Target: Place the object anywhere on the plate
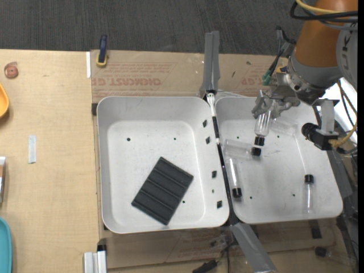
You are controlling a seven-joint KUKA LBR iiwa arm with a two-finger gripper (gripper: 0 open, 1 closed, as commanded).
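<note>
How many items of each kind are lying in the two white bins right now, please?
Dark ribbed plate, left bin: 1
Clear tubes with black caps, right bin: 4, at and
Total: 5

The bench (51,124) bears two white bins (114,118) side by side on brown cardboard (148,75).

A robotics lab or test cell is suggested. Two shallow white bins (108,152) are set side by side on a plywood bench (51,152) lined with cardboard (148,78), over grey carpet (142,10). A grey and orange industrial arm (327,27), hung with yellow cables (310,10), is mounted at the right.
</note>
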